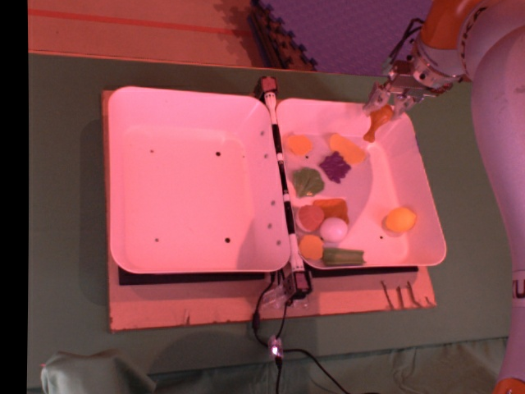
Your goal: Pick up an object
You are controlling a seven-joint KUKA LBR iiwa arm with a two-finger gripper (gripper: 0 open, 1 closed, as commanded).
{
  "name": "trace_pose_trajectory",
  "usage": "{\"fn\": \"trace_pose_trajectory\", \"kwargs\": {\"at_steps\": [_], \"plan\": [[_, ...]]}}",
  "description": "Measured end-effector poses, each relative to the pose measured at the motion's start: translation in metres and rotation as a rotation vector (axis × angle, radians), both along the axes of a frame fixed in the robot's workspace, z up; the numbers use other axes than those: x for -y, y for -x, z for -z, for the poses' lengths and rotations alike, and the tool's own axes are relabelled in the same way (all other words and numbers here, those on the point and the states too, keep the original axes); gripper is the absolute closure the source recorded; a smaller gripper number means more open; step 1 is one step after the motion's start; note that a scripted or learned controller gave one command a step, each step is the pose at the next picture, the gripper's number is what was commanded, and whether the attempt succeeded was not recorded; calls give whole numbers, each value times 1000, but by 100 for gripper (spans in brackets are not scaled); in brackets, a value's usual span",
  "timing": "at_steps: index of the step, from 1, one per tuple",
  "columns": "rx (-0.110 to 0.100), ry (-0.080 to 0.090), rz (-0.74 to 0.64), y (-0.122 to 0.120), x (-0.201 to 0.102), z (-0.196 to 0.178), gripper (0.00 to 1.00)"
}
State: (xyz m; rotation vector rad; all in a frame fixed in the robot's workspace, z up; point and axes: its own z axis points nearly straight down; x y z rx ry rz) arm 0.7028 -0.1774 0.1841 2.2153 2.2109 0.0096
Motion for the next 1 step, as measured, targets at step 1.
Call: {"fn": "trace_pose_trajectory", "kwargs": {"at_steps": [1], "plan": [[0, -1, 0, 3, -5, -52, 100]]}}
